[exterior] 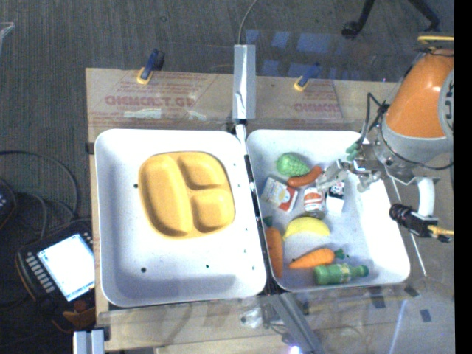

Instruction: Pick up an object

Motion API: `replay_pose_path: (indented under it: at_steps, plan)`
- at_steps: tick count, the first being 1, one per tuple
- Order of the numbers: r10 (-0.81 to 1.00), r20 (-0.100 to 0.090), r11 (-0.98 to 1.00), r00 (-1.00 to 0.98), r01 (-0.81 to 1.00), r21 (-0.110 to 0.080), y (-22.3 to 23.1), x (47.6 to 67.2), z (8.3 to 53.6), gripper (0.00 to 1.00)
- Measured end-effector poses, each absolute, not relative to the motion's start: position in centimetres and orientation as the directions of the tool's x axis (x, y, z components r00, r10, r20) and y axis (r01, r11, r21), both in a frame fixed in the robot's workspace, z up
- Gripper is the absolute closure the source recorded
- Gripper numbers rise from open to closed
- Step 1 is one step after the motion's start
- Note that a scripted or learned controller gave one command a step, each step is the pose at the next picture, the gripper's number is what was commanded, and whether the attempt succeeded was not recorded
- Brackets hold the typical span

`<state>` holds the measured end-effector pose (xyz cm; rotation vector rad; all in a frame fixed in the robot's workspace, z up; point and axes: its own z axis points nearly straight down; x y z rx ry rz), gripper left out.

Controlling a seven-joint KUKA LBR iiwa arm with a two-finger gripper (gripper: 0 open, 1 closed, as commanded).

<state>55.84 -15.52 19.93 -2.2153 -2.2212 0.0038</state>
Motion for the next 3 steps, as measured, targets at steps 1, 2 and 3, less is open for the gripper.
replay_pose_path:
  at_steps: [1,2,3]
  plan:
    - [0.998,-0.002,-0.069,0.069,0.998,-0.003,-17.9,60.2,9.2,0.0]
    - [0.998,-0.001,-0.068,0.068,0.998,-0.004,-17.9,60.2,9.9,1.0]
    - [0.989,-0.002,-0.149,0.149,0.989,-0.004,-14.2,57.8,20.9,1.0]
